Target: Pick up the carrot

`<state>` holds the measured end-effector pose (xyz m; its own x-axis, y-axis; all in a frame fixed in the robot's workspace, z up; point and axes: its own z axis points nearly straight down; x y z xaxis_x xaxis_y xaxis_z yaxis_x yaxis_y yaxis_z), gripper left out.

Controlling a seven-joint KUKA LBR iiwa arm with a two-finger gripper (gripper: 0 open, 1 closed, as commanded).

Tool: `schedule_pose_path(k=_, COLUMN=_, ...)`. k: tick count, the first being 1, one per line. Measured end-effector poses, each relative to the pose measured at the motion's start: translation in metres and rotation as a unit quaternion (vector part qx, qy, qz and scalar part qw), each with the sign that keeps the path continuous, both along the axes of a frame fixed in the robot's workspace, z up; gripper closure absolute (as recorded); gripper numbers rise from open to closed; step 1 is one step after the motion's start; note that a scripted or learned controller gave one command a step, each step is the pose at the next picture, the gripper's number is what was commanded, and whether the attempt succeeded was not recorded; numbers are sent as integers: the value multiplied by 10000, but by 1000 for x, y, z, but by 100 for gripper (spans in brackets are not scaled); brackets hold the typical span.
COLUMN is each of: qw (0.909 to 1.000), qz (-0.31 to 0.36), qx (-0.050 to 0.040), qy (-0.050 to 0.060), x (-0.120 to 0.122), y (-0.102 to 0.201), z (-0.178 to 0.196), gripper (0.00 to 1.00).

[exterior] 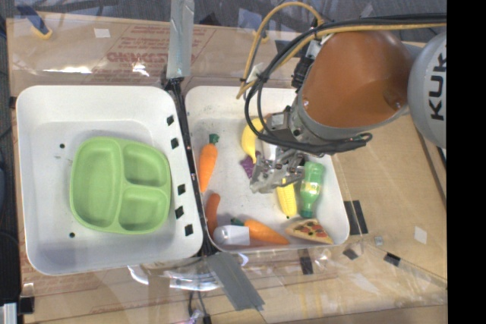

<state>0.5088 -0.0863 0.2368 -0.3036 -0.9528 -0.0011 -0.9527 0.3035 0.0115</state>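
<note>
Two carrots lie in the right bin. One carrot with a green top lies along the bin's left wall. The other carrot lies near the front wall, beside a white cylinder. My gripper hangs over the middle of the bin, under the orange wrist band. It sits to the right of the first carrot and above the second, close to a yellow corn cob and a purple piece. No carrot is in the gripper.
A green bottle, a pizza slice, a yellow banana and a small red-orange piece share the right bin. The left bin holds a green divided plate. Cables loop above the wrist.
</note>
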Motion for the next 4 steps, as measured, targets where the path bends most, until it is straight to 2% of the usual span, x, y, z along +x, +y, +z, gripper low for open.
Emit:
schedule_pose_path(k=1, qw=9942, qz=-1074, qx=-22, qy=-43, x=-19, y=56, z=-46, gripper=100)
schedule_pose_path(k=2, qw=9975, qz=-706, qx=-23, qy=-34, x=-32, y=95, z=-46, gripper=100)
schedule_pose_path(k=3, qw=9998, qz=-148, qx=-33, qy=-107, x=-31, y=77, z=114, gripper=100)
schedule_pose_path(k=4, qw=9957, qz=-927, qx=-24, qy=-8, x=-34, y=95, z=-24, gripper=100)
